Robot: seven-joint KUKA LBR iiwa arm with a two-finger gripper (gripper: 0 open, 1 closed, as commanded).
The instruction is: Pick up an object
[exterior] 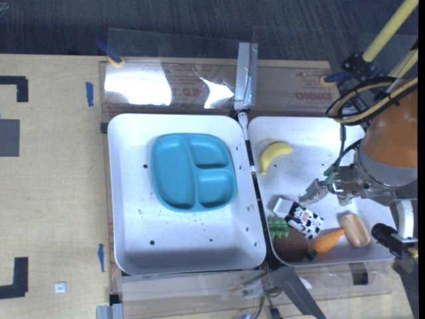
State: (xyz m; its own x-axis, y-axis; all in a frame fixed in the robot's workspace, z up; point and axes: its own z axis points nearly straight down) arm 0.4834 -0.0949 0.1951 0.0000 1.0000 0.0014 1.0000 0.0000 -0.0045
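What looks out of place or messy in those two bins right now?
Nothing looks spilled or broken. The blue divided plate lies flat in the left bin. In the right bin, the banana lies apart, while the carrot, the black-and-white toy and other items crowd its near edge.

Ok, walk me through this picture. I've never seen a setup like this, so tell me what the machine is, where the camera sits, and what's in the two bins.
The camera hangs above a bench and looks down at a slant. The grey and orange shape at the right is a robot arm; its gripper, a two-finger claw, hangs over the right bin. I cannot tell if the fingers are open, and nothing shows between them. The left bin holds a blue divided tray. The right bin holds toys: a banana near the top, and at the bottom a black-and-white cow, a carrot, a bread roll, and a brown lump with something green beside it. Its job is to pick one up.
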